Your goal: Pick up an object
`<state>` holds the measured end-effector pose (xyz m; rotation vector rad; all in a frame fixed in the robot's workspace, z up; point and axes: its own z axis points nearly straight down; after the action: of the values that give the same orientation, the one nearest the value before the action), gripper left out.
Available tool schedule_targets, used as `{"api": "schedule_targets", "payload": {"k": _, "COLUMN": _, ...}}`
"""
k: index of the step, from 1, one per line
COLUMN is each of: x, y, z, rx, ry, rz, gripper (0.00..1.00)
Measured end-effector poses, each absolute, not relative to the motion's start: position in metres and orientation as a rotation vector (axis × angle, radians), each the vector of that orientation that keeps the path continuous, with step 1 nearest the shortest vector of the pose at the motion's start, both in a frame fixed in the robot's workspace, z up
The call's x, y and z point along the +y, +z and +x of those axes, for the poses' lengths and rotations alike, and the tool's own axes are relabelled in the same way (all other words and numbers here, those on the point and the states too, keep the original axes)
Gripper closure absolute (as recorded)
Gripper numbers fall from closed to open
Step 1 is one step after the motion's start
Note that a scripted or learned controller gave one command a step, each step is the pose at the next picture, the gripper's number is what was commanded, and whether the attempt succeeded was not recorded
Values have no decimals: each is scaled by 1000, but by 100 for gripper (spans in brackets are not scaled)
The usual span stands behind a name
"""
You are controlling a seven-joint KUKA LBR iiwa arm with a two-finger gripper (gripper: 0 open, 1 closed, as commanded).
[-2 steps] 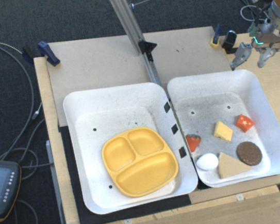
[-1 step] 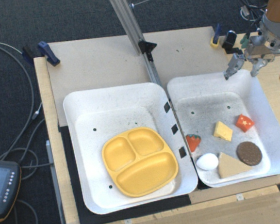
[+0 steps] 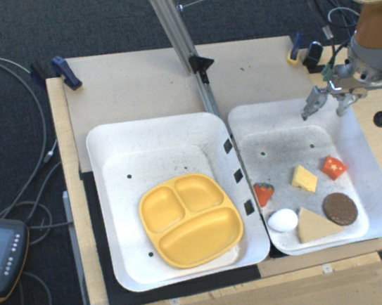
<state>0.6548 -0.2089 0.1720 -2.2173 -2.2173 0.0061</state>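
The yellow divided plate (image 3: 191, 220) is lying in the left bin (image 3: 106, 154). In the right bin (image 3: 361, 151), toward five o'clock, food pieces are sitting: brown disc (image 3: 340, 208), cheese wedge (image 3: 304, 179), white egg (image 3: 282, 221). At one o'clock, the gripper (image 3: 329, 103) is hovering, jaws spread wide, gripping nothing.

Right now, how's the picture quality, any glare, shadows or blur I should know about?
Camera view: lighting is even and soft, no harsh glare; the yellow plate and the food pieces in the right bin look reasonably sharp; the gripper is slightly soft; a reflective patch shows at the bottom left corner; shadows are faint.
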Motion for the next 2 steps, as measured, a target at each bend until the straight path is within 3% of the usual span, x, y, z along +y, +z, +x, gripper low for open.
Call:
{"api": "schedule_targets", "payload": {"k": 1, "x": -203, "y": 125, "z": 661, "rx": -2219, "ry": 6, "rz": -2215, "gripper": 0}}
{"api": "schedule_targets", "payload": {"k": 2, "x": -204, "y": 140, "z": 663, "rx": -2226, "ry": 1, "rz": -2219, "gripper": 100}}
